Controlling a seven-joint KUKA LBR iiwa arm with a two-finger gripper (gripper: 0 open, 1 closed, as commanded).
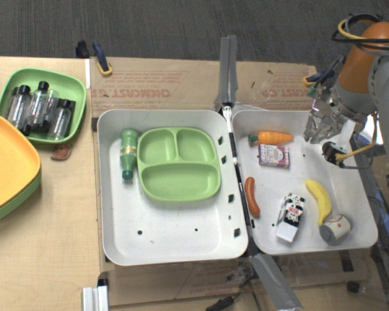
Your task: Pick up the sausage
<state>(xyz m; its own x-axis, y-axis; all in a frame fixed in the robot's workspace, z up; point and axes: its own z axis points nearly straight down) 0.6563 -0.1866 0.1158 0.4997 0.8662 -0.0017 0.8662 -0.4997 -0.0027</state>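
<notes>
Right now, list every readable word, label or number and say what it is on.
"CHEMCUT", printed in red and upside down: cardboard behind the left bin.
Red print on cardboard behind the right bin: partly cut off, unreadable.
Pink packet: label too blurred.
Milk carton: print too small.

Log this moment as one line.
gripper: above right bin's far edge | sausage: lying at right bin's left wall, untouched | grasp: none

The gripper (pixel 318 129) hangs above bare bin floor (pixel 305 164). To its left, the carrot (pixel 274 137) and pink packet (pixel 273 155) block; the banana (pixel 320 199) lies nearer the camera.
</notes>
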